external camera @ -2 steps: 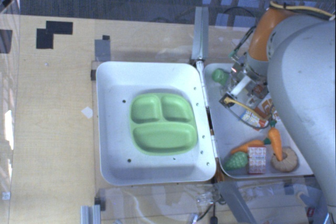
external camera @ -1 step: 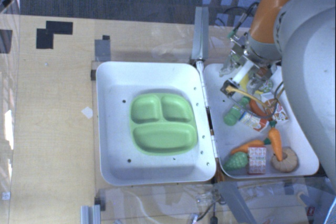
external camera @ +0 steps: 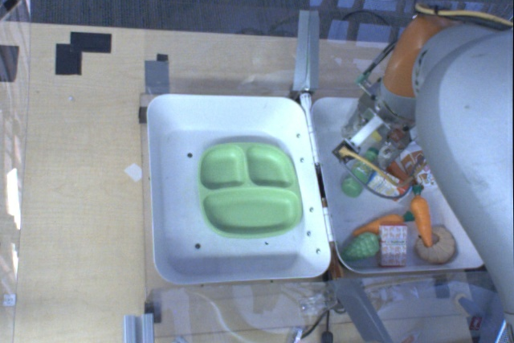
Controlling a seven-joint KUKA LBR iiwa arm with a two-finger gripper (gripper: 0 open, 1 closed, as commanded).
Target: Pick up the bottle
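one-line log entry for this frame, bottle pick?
tool: over bottle, right bin | grasp: unconfirmed | green tray: left bin

Arm (external camera: pixel 470 149): broad, smooth, rounded grey shell, matte, bulky at near link. Orange band (external camera: pixel 409 52) rings it above wrist, glossy, curved. Yellow and black cables run along upper edge near band. Gripper (external camera: pixel 363 142): small, black and white parts, thin wires beside wrist, yellow strip at lower edge.
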